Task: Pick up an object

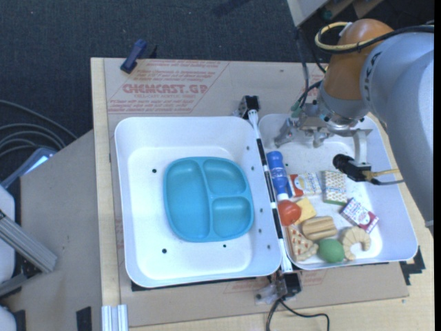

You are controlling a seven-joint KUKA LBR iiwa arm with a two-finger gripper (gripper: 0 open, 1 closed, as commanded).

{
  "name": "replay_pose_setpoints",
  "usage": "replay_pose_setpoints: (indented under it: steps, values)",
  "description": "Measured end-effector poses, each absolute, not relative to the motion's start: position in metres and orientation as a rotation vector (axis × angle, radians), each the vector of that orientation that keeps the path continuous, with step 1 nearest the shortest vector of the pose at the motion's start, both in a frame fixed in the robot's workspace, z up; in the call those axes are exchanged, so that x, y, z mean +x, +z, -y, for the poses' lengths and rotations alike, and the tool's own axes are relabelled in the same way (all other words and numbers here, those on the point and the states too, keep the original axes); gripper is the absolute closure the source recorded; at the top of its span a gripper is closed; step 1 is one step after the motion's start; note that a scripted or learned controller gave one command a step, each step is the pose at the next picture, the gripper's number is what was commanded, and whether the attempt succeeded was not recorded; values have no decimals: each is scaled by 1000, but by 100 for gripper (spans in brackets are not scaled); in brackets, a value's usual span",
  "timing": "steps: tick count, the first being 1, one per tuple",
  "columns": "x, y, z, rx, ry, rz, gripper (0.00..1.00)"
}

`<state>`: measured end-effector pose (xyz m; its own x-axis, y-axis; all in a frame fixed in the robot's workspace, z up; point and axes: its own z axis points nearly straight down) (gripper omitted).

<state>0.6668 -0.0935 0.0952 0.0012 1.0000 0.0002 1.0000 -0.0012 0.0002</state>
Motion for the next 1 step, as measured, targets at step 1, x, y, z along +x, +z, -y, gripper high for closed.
replay_pose_setpoints:
  steps: [1]
  values:
    - [667,106,93,2222,3,-2219,100]
